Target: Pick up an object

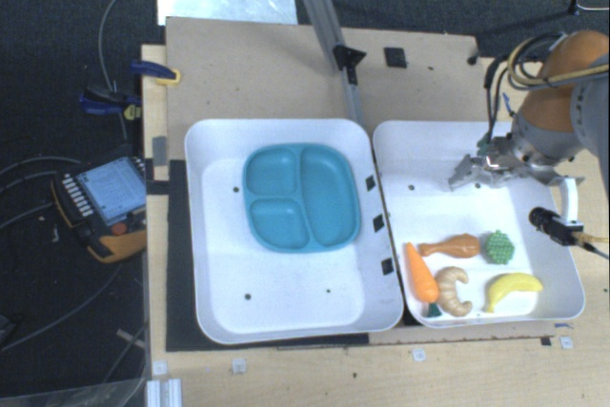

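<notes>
The gripper [469, 174] hangs over the right bin [419, 148] with its fingers spread wide and nothing between them. Toy food lies near the front: a carrot [420, 272], chicken leg [452, 248], croissant [453, 290], green ball [498, 248], and banana [512, 288]. A blue plate [301, 196] sits in the left bin [214, 234]. No writing can be read.
</notes>
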Controlling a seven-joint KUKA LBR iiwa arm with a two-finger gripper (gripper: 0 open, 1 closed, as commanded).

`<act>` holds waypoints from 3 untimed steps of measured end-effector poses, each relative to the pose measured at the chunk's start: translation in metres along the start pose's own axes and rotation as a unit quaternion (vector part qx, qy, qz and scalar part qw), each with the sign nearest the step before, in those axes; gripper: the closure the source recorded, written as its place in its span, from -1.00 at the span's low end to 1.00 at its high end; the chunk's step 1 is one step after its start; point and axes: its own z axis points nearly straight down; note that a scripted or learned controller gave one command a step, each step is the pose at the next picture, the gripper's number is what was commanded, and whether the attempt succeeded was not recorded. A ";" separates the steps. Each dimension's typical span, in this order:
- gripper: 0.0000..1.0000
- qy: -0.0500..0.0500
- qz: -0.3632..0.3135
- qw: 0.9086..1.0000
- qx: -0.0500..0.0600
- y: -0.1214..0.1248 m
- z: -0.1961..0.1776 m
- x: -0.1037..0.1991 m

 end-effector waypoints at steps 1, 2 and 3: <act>1.00 -0.001 -0.001 1.000 -0.003 0.002 -0.014 0.000; 1.00 -0.001 -0.002 1.000 -0.004 0.010 -0.075 0.007; 1.00 0.000 -0.003 1.000 -0.003 0.008 -0.121 0.013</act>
